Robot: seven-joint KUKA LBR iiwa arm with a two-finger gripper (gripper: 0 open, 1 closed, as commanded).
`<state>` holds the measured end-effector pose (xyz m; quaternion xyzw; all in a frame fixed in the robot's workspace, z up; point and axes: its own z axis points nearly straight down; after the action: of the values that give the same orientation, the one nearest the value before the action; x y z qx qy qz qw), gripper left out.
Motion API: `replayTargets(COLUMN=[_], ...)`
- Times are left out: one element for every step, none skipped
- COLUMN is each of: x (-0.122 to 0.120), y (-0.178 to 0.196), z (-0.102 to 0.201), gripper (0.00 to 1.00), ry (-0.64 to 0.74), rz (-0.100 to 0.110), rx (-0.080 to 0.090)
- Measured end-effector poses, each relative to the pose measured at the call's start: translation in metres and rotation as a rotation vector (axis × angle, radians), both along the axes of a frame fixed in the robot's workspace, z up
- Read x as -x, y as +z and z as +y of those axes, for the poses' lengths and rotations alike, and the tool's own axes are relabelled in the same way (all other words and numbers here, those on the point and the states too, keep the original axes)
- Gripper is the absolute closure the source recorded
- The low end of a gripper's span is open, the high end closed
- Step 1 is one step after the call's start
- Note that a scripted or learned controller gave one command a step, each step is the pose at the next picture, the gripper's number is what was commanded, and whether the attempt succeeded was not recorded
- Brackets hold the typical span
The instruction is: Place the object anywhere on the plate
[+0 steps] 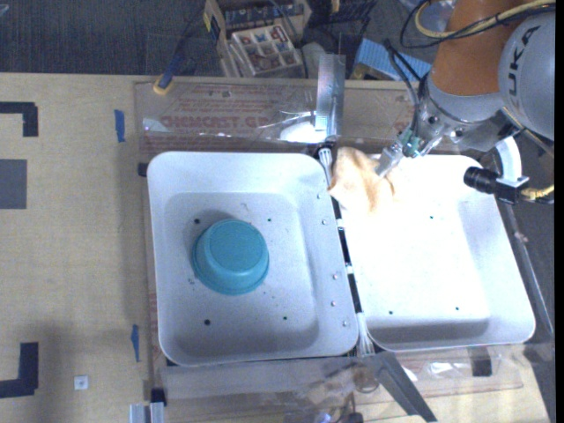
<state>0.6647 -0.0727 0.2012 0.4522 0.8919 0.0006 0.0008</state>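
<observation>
Clutter of boxes [256, 38] lay beyond the desk [70, 236]. Left bin [167, 324] held a blue upturned bowl-like plate [231, 255]. A pale orange cloth [359, 186] draped over the right bin [493, 324]'s far-left corner. The hand [388, 160] touched its edge; blur hid whether it pinched.

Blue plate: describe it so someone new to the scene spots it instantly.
Two shallow white bins sit side by side; take the left bin. Near its middle lies the blue plate, round and teal-blue. The pale orange cloth sits in the right bin's far left corner, by the gripper.
</observation>
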Motion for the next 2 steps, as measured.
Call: replayTargets(x=[-0.001,0.016], y=[0.025,0.017], z=[-0.001,0.047], gripper=[1.0,1.0], ry=[-0.002,0.399], rz=[-0.005,0.0], rx=[0.001,0.001])
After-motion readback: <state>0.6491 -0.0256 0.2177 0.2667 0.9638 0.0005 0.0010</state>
